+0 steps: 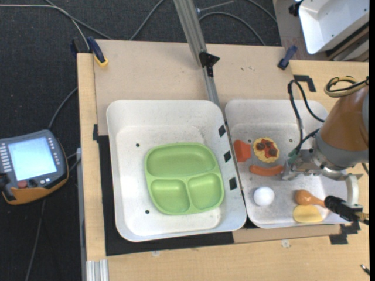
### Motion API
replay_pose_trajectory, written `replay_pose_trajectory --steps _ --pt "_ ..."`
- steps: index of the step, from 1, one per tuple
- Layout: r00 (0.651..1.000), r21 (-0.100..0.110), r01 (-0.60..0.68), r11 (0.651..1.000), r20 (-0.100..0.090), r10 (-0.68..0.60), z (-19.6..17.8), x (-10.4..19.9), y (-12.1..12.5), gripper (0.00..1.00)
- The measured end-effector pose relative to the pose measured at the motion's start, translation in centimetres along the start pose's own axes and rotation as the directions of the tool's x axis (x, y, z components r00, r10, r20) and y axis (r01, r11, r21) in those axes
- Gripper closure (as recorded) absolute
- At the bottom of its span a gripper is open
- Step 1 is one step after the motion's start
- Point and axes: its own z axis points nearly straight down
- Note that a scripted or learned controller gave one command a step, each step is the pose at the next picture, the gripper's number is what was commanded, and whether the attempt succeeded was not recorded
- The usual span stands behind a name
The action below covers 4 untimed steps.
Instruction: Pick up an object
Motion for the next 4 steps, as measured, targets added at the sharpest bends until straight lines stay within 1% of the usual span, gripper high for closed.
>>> replay_pose_trajectory --steps 1,3,4 --pt "1.000 0.003 0.003 1.000 -0.003 -0.003 -4.5 0.4 -0.3 1.00" --pt "1.000 -0.001 0.004 1.000 -0.002 -0.004 -17.1 0.6 1.0 1.00" --pt "1.000 0.008 0.009 1.000 -0.007 -0.009 -16.6 6.9 2.0 1.00"
